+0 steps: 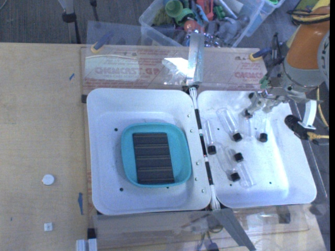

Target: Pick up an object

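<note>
- Several small clear vials with black caps lie scattered in the right bin (293, 190); from where I stand they are see-through enough that mostly the caps stand out against the white.
- One vial (229, 120) lies near the upper middle of that bin, its black cap (236, 136) pointing toward the lower frame; another cap (262, 137) sits just to its right.
- A vial (208, 135) lies along the bin's left edge, by the seam between the two bins, and two more capped ones (238, 156) and (234, 176) rest lower down toward the middle.
- The end effector (256, 104) hangs over the upper right part of the right bin, near the upper vials; it is small and tangled with metal parts, and I cannot tell how far it is open or whether anything is in it.
- The arm (309, 46) comes in from the upper right of the frame, its orange band plain above the grey wrist.
- The left bin (104, 114) holds a teal tray (128, 158) near its middle, with a dark ribbed block (152, 158) lying flat inside it.
- Both bins sit side by side on the table (36, 114), whose pale wood fills the left of the frame; a small white disc (48, 180) lies on it at the lower left.
- Behind the bins, at the top of the frame, stands a clear tub (157, 20) of mixed coloured toys.
</note>
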